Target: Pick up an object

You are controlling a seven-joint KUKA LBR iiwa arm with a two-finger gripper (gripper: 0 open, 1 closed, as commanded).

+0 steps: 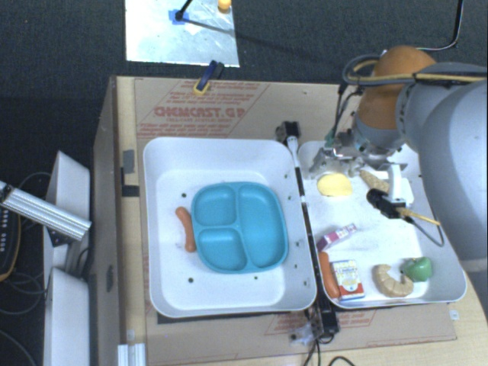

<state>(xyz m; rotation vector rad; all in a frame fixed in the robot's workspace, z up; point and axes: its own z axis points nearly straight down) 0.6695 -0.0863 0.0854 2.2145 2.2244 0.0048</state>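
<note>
Grey arm with orange band [412,90] hangs over right white bin [450,280], far edge; two-finger gripper [347,152] sits at its far-left corner, open or closed: cannot tell; nearest target, round yellow lemon-like piece [334,184], lies just beside it toward the near edge; roundish, no clear long axis or heading.

Dark carpeted floor [61,67], shiny metal sheet [181,21] lying on it, cardboard-topped counter [229,105], even overhead light
</note>
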